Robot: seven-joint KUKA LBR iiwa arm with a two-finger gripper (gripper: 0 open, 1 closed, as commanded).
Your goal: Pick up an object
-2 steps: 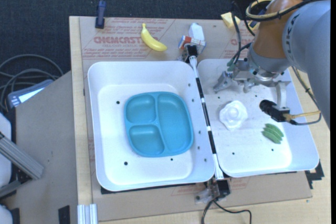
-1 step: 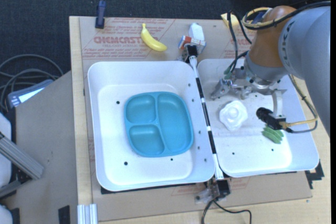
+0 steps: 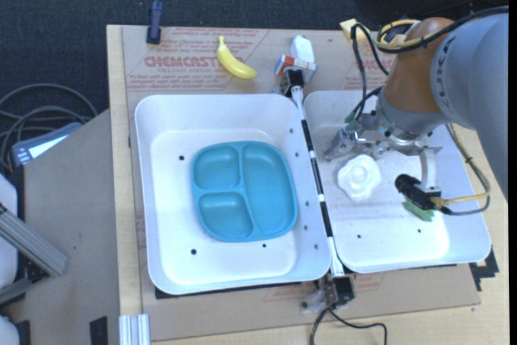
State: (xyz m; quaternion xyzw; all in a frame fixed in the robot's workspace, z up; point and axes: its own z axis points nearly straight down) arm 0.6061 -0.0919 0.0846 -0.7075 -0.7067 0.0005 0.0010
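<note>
The hand [image 3: 361, 148], grip unclear, hangs over the right bin [image 3: 388, 242] above a white object [image 3: 358, 177]; left bin [image 3: 161, 174] holds a blue tray [image 3: 242, 190].

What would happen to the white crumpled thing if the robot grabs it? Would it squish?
The white crumpled thing in the right bin looks lumpy and folded, so it would probably squish rather than stay stiff. It seems light for its size. Its uneven shape suggests it would slide when pushed, not roll. The gripper hangs just above it.

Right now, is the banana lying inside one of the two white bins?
No. The banana lies on the bench board beyond the left bin, outside its rim, while the blue divided plate sits in that bin.
</note>
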